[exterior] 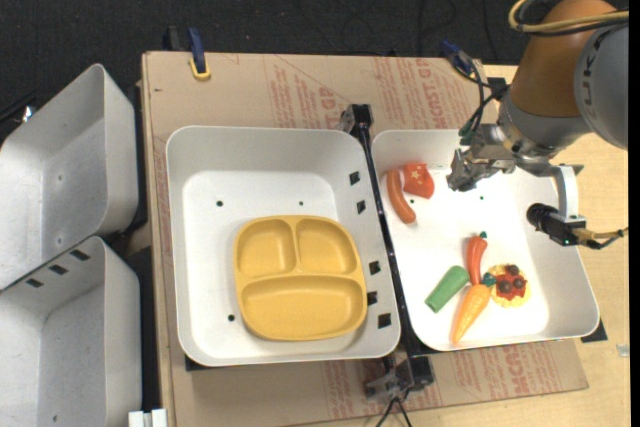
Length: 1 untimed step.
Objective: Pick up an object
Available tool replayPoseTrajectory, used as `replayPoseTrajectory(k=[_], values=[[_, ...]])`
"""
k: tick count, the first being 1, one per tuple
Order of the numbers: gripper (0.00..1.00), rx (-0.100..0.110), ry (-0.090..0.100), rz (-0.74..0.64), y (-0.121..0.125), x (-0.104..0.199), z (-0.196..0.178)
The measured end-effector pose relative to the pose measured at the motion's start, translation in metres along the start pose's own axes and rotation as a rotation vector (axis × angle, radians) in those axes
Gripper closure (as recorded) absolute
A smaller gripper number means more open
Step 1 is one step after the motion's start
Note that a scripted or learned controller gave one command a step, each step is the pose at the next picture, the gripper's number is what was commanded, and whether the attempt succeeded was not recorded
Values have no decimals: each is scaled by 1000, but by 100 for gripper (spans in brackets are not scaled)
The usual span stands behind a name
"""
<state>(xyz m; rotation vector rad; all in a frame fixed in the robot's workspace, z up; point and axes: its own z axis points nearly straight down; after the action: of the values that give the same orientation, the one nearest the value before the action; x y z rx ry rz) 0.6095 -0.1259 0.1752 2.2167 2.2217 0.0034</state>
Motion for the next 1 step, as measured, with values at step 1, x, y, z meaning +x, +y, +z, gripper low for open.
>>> replayPoseTrajectory(k=[1], values=[[100,-2,-1,0,3,-4,-44]])
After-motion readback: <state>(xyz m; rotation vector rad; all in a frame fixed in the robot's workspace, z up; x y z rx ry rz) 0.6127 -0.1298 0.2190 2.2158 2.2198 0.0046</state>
